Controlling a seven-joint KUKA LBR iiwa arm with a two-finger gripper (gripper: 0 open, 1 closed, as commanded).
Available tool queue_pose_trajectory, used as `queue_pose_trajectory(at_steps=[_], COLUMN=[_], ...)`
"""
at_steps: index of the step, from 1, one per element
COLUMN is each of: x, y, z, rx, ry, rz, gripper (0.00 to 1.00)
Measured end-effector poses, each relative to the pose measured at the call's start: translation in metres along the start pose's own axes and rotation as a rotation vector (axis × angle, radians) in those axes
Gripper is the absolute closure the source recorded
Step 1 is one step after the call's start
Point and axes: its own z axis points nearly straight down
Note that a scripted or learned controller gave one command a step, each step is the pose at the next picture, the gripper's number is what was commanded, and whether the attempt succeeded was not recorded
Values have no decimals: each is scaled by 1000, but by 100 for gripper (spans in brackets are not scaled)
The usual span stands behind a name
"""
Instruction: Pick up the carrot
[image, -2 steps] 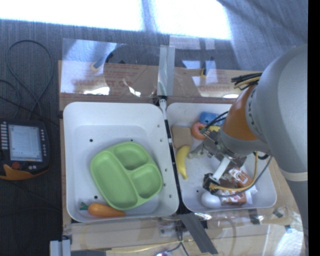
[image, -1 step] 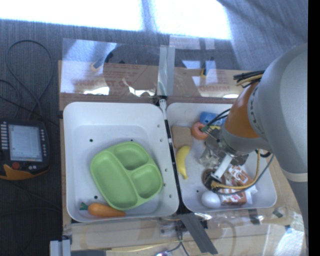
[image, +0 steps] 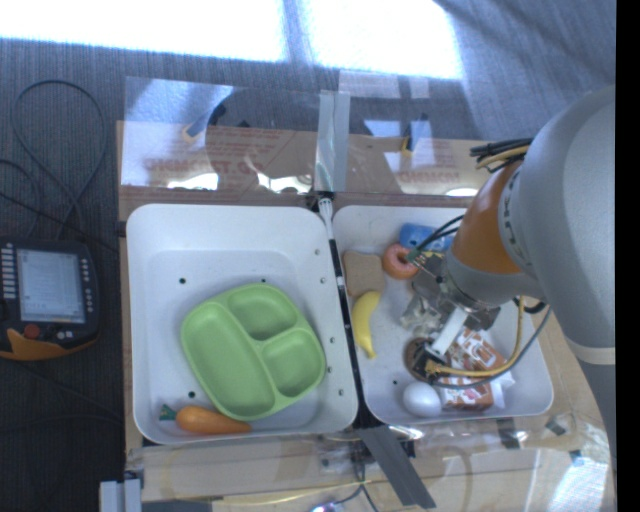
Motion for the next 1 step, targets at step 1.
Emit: queue_pose_trajectory(at_steps=[1], x=[19], y=[30], z=[16], rx=[-2], ry=[2], rz=[129], gripper=[100])
